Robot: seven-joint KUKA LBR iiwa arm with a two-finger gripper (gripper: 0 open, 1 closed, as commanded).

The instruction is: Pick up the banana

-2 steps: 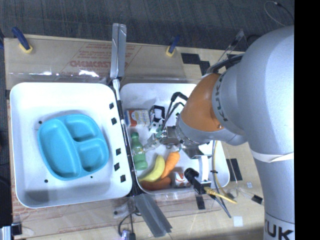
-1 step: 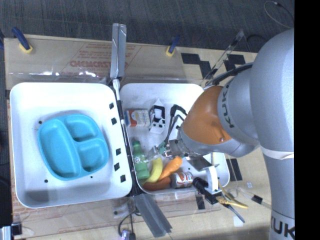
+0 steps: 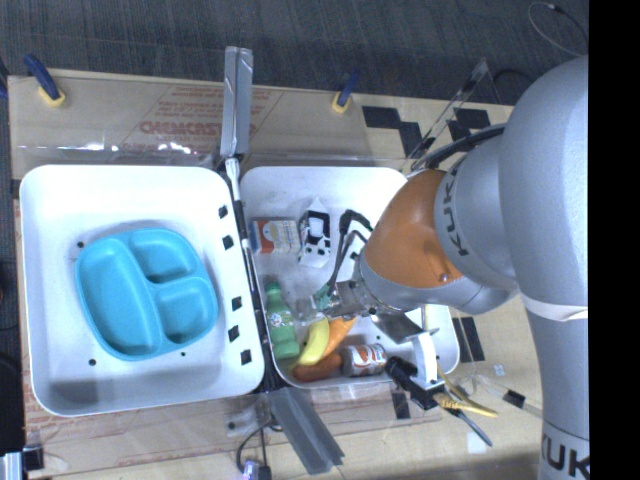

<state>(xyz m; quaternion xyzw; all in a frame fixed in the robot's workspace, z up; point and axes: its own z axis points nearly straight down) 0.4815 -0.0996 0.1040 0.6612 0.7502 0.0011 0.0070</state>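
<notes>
The banana (image 3: 316, 341) lies near the front edge of the right bin (image 3: 300, 180), short and yellow, wedged among a pile of other small things. A green bottle (image 3: 279, 320) presses against its left side, an orange carrot-like piece (image 3: 339, 329) lies just beside it on the right, and a reddish-brown item (image 3: 318, 371) sits under its lower end. A small can (image 3: 366, 359) rests close by, toward the arm. The clutter looks heaped into that corner, which is likely why the banana lies at a slant rather than flat.

The arm (image 3: 520, 208) reaches in from the right, its orange band (image 3: 410, 243) hanging over the middle of the bin. The pincer (image 3: 345, 298) sits low, just above and to the right of the banana, near the carrot-like piece. From where I stand the wrist blocks its tips, so I cannot tell how the pincer is set, and nothing shows as held.

At the back of that bin a white carton (image 3: 282, 236) and a black-and-white object (image 3: 316, 238) lie apart from the pile. The left bin (image 3: 60, 193) carries a blue divided tray (image 3: 148, 290), well away from the action.

My guess is the grasp is only being lined up; the crowding neighbours could easily be caught instead.
</notes>
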